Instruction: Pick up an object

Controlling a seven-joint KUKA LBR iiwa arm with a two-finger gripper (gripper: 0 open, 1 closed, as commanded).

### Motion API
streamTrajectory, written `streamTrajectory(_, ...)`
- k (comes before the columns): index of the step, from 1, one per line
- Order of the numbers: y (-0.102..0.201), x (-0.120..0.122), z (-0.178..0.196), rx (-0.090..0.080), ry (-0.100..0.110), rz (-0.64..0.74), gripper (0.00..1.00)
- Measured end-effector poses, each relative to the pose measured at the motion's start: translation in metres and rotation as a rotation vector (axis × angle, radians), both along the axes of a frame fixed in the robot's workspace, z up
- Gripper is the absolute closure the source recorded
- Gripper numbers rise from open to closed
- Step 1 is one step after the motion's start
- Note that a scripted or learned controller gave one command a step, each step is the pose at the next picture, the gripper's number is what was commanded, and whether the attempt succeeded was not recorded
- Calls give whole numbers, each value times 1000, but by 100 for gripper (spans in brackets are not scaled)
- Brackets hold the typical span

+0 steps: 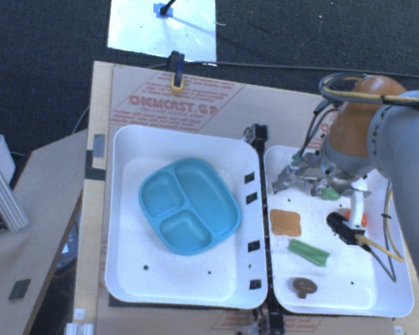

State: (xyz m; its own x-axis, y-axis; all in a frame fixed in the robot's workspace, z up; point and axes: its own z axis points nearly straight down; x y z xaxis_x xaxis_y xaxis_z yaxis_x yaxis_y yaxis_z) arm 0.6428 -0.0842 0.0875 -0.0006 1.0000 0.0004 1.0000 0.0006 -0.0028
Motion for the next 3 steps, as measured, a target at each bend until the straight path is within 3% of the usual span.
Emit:
streamTrajectory(1, 0, 2, 14, 0, -7, 0, 100)
streamTrajectory(3, 2, 6, 123, -1, -10, 3, 100)
